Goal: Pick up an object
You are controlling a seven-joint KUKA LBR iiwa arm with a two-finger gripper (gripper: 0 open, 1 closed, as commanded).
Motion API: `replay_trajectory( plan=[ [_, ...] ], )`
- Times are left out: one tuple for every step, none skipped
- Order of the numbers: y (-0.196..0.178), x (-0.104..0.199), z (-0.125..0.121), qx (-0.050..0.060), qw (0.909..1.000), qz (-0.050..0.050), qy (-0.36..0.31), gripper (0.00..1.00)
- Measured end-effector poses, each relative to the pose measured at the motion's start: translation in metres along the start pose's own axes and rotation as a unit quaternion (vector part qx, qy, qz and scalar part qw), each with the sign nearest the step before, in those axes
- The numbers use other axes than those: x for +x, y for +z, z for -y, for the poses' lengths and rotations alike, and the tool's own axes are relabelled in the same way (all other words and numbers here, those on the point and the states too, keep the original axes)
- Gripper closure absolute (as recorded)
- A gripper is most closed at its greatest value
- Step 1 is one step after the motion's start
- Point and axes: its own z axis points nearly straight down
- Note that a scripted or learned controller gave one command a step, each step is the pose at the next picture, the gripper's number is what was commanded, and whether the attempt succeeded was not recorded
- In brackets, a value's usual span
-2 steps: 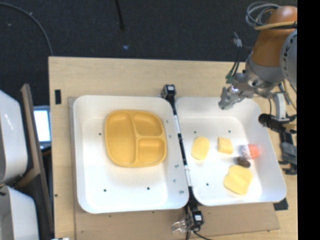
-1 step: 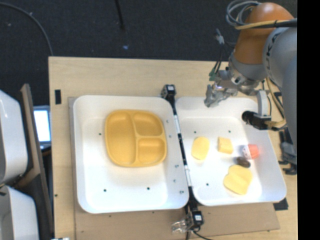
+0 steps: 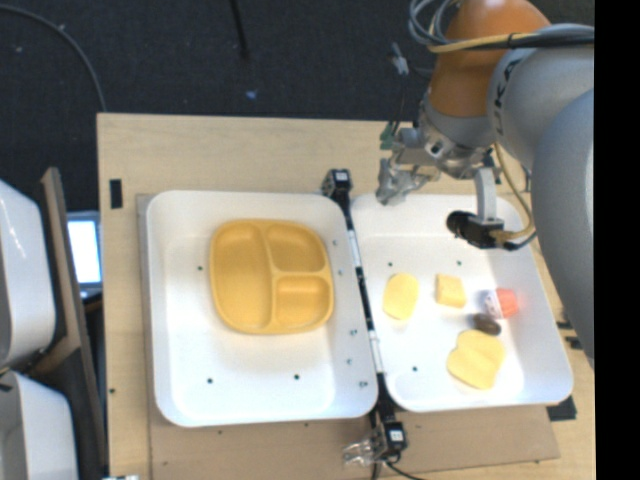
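Arm: you see the grey KUKA arm with the orange band (image 3: pixel 480 38) reaching in from three o'clock, poised over the far edge of the right bin.
Left bin: the shallow white plastic bin (image 3: pixel 180 368) at nine o'clock carries a yellow three-compartment plastic tray (image 3: pixel 270 275) near its middle.
Right bin: the shallow white plastic bin (image 3: pixel 420 388) at three o'clock holds the small pieces.
Gripper: the two-finger metal gripper (image 3: pixel 392 190) hangs at twelve o'clock of the right bin, by its back-left corner, well apart from every piece; you cannot tell how its jaws stand.
Candidates: a pale yellow flat lump (image 3: pixel 476 359) at five o'clock, a yellow oval slab (image 3: pixel 401 296) left of centre, a small yellow block (image 3: pixel 450 291) just beside it, a small orange-and-white piece (image 3: pixel 503 303) touching a dark brown nub (image 3: pixel 487 323).
Handling: you should expect the oval slab to be light, probably toy-like and somewhat slick; take it across its narrow width, where it lies clear of neighbours.
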Motion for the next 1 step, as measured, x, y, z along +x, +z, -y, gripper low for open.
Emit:
replay_trajectory(
  plan=[
    [-0.0136, 0.0516, 0.0009, 0.000, 1.0000, 0.000, 0.000, 1.00]
  ],
)
